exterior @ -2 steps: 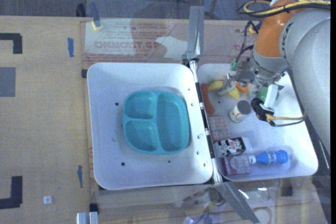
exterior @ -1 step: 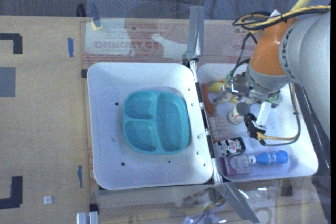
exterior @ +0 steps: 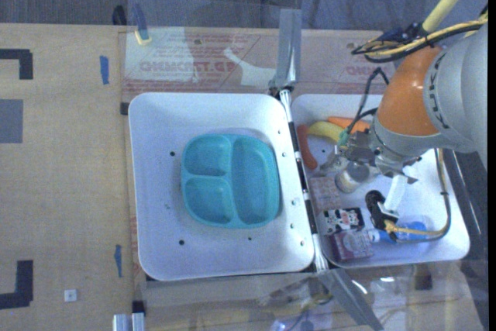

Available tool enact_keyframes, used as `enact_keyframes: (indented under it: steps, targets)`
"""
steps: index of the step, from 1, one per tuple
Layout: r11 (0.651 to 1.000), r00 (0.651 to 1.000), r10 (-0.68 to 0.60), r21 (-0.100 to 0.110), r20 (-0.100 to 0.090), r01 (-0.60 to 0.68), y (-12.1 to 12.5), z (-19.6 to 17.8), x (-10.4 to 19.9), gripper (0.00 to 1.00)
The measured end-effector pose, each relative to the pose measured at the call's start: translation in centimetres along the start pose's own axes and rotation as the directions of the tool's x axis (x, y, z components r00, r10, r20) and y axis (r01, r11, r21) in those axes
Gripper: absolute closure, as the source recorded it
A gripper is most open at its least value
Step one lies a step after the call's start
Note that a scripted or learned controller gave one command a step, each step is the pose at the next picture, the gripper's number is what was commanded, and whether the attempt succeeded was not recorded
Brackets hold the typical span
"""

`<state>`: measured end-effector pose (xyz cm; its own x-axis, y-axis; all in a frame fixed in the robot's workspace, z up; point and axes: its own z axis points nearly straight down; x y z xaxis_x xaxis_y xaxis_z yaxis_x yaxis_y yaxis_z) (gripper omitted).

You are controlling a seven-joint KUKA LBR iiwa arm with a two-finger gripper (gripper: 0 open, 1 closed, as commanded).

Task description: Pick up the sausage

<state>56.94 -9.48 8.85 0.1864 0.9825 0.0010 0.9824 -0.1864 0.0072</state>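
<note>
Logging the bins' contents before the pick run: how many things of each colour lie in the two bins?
Teal plate: 1
Yellow piece: 1
Orange piece: 1
Red sausage: 1
Black-and-white box: 1
Purple pouch: 1
Blue piece: 1
Total: 7; the gripper may hide more.

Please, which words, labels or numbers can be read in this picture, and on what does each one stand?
Nothing can be read surely.
Red print on the cardboard behind the left bin: too blurred.
Print on the black-and-white packet in the right bin: too small.
</note>
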Motion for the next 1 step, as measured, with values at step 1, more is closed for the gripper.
enact_keyframes:
  steps: [1]
  targets:
    - [0.999, 0.999, 0.040, 0.000, 0.001, -0.040, 2.42, 0.06, 0.38, 0.00]
